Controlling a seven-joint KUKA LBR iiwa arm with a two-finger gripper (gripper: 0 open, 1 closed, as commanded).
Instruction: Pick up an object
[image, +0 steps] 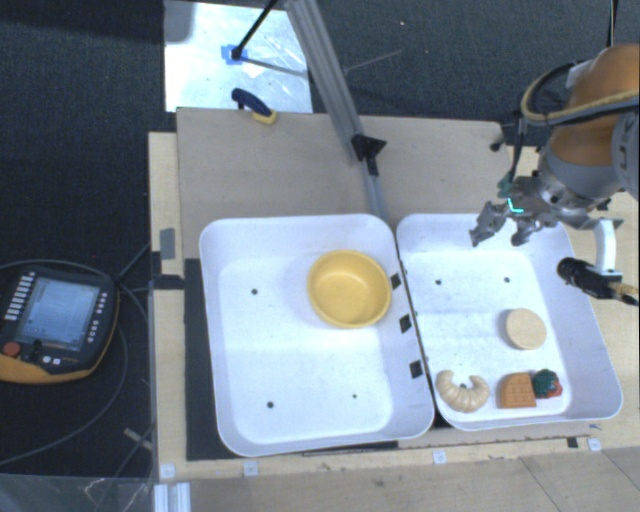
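My gripper (505, 231) hangs over the far edge of the right bin (470, 300), its two dark fingers spread apart with nothing between them. Well below it in the same bin lie a round tan disc (524, 328), a pale croissant-shaped piece (463, 391), an orange-brown square (517, 391) and a small green and red item (546, 382). A yellow bowl (348, 288) sits upright in the left bin (250, 340), near its upper right corner.
A metal pole (340, 95) slants down from the top to the gap between the bins. A black cable and a white bracket (600, 268) hang by the right bin's right rim. A teach pendant (52, 322) lies on the floor at the left.
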